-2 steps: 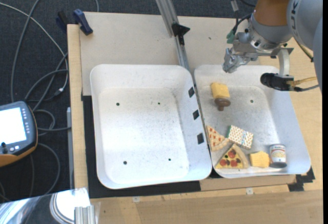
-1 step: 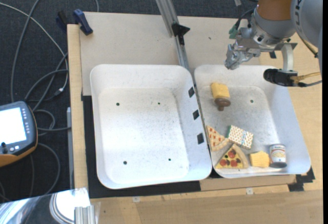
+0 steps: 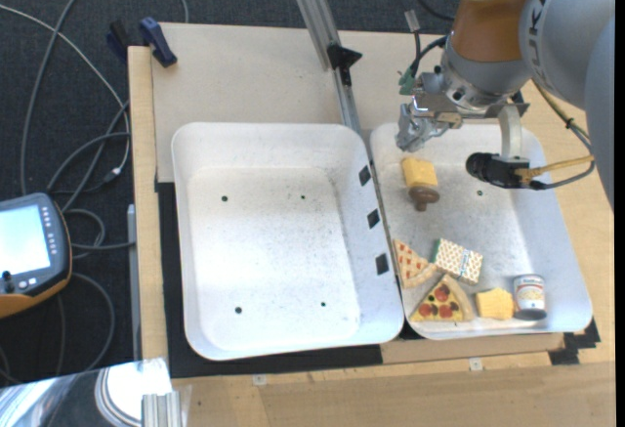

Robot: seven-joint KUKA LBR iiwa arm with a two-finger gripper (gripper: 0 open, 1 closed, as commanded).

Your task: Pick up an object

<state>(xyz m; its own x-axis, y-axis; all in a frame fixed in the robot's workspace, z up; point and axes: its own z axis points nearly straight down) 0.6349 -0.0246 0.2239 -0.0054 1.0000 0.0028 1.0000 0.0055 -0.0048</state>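
Just below the gripper [image 3: 418, 134], a yellow block with a brown knob [image 3: 421, 179] lay in the upper part of the right bin [image 3: 547, 220], apart from the fingers. Whether those were spread or pressed together could not be told. To take it well, the arm would probably need to descend straight over the block and centre it before closing. Nearer the front rim sat two pizza slices [image 3: 430, 283], a patterned cracker [image 3: 459, 260], a cheese wedge [image 3: 495, 304] and a small can [image 3: 529, 295]; its label was too small to read.
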